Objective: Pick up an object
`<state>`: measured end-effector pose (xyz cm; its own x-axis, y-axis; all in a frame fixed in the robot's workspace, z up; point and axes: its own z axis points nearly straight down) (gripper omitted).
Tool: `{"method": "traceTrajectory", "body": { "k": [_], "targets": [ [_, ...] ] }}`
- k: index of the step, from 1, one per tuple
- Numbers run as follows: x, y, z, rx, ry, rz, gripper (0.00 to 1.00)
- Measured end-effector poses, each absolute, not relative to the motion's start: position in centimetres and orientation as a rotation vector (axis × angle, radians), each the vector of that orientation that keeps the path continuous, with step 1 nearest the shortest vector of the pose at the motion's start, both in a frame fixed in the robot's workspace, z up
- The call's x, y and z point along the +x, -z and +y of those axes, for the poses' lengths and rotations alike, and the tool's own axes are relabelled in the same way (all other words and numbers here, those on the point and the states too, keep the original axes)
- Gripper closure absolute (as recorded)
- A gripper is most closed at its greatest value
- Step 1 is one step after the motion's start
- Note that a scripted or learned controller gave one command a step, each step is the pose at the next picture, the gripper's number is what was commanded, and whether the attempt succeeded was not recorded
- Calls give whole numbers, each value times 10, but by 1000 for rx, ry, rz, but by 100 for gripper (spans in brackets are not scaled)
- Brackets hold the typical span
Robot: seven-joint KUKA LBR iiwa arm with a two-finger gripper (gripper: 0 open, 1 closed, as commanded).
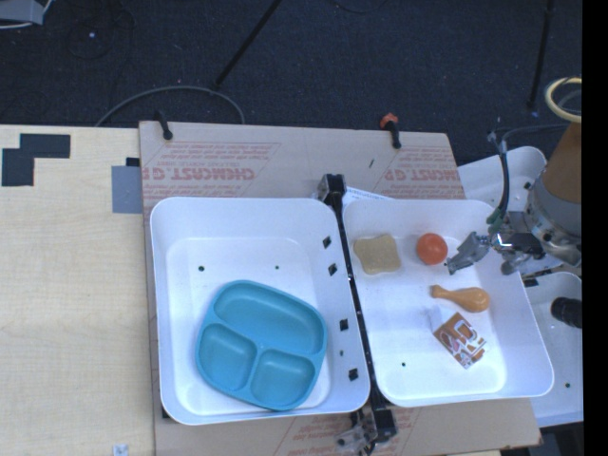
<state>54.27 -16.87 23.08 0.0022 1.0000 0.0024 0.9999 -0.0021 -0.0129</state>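
Note:
The right bin (532,369) holds a tan slice of bread (377,254), a red-orange ball (431,248), a tan drumstick-shaped toy (463,297) and a brown-and-white packet (460,338). My gripper (492,257) hangs over the bin's right side, just right of the ball and above the drumstick toy. Its fingers (465,253) are spread apart with nothing between them. The grey arm reaches in from the right edge.
A blue divided plate (261,343) lies in the left bin (171,255). A black divider (344,293) runs between the two bins. Cardboard (247,164) lies under them, and a wooden bench top (66,302) is at the left.

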Motion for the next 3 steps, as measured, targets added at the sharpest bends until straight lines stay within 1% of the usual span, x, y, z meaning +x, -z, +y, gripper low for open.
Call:
{"method": "traceTrajectory", "body": {
  "k": [1,2,3],
  "targets": [
    [545,-237,-169,-2221,-2,-2221,0],
    [542,-190,-176,-2218,-6,-2216,0],
    [550,-131,-177,-2218,-5,-2216,0]
  ]
}}
